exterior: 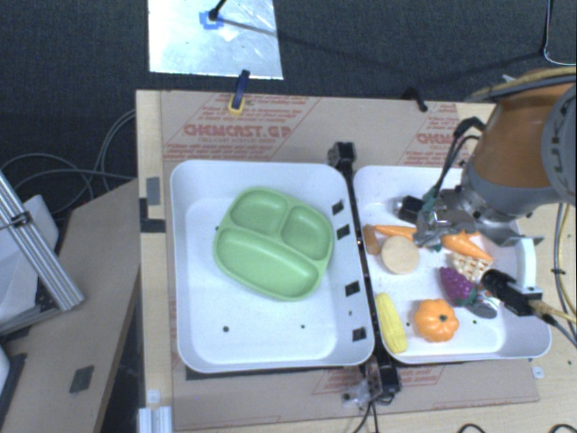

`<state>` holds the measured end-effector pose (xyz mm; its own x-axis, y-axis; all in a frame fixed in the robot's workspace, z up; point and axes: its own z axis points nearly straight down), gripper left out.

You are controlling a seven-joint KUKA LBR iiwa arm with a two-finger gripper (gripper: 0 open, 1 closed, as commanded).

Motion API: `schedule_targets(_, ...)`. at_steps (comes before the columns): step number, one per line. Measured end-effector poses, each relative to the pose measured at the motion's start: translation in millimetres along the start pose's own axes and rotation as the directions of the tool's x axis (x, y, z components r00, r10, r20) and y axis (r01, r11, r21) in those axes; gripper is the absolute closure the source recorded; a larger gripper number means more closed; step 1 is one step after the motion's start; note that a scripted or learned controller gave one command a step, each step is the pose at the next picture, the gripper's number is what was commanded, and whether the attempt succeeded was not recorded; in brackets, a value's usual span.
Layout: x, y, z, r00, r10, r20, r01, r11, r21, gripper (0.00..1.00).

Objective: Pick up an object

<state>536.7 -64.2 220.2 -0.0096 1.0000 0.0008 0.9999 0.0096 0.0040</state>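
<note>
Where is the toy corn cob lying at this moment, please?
The corn cob lies in the right bin, at its near left corner against the divider, just left of the orange pumpkin.

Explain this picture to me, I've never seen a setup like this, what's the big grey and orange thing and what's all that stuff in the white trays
The grey and orange thing is a robot arm, reaching in from the right. Its gripper is down in the right bin; I cannot tell whether it holds anything. The single camera looks down at a slant on a bench with two shallow white bins. The left bin holds a green divided plate. The right bin holds toy food: a corn cob, a small orange pumpkin, purple grapes, two carrots and, and a pale round piece. The job is simply to pick one up.
</note>
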Motion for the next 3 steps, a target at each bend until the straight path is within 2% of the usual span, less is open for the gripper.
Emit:
schedule_targets(1, 44.6, 28.3, -12.2, 1.000, 0.000, -0.001, 0.000, 1.000, -0.001, 1.00)
schedule_targets(2, 85.8, 51.2, -0.4, 1.000, 0.001, 0.000, -0.001, 1.000, 0.002, 1.00)
schedule_targets(3, 140.3, 80.0, -8.8, 1.000, -0.001, -0.002, 0.001, 1.000, -0.001, 1.00)
